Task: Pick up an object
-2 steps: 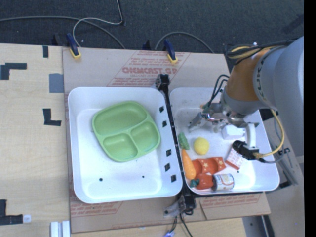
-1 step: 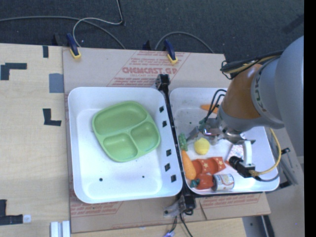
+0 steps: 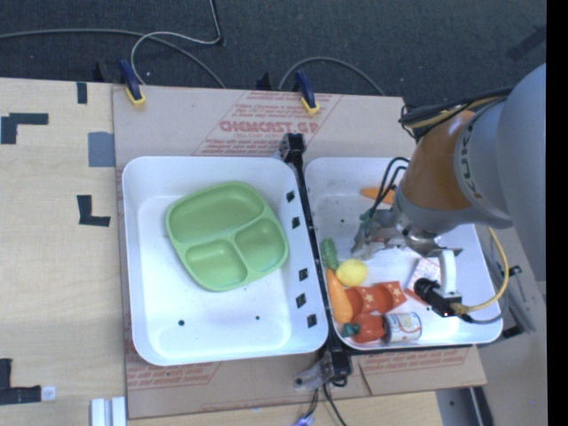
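My gripper [image 3: 367, 234] hangs low over the middle of the right bin [image 3: 484, 331], just above and right of a yellow lemon [image 3: 351, 272]. Below the lemon lie an orange carrot [image 3: 339, 300], a red packet [image 3: 380, 296], a small can with a white label [image 3: 405, 325] and a red round piece [image 3: 366, 331]. A green vegetable [image 3: 329, 254] rests against the bin's left wall. An orange piece [image 3: 373, 193] peeks out behind the wrist. Nothing is visibly held.
The left bin [image 3: 146, 327] holds a green divided plate [image 3: 226, 233] in its upper half. A black divider [image 3: 306, 229] separates the bins. The arm's orange band and grey body [image 3: 461, 171] cover the right bin's upper right. Cables run along the back.
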Controlling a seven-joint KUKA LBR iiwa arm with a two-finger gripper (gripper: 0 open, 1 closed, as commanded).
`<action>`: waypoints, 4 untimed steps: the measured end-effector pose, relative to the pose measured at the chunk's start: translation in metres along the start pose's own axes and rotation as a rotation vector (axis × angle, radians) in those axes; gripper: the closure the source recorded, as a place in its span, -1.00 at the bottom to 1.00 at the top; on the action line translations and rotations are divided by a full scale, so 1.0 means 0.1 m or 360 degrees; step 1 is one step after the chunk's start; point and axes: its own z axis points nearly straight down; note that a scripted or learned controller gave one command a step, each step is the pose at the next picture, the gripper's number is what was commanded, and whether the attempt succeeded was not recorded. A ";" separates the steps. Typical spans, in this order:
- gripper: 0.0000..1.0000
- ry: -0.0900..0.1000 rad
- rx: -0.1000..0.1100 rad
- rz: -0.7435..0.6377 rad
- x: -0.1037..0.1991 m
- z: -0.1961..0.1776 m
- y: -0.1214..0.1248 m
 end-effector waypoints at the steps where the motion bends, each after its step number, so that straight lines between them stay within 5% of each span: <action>1: 1.00 0.0003 0.0010 -0.0002 -0.55 -0.79 0.37; 2: -1.00 0.0005 0.0013 -0.0001 -0.54 -0.79 0.36; 3: -1.00 0.0006 0.0011 -0.0004 -0.33 0.07 0.80; 4: -1.00 0.0002 0.0006 -0.0003 -0.66 -1.17 0.71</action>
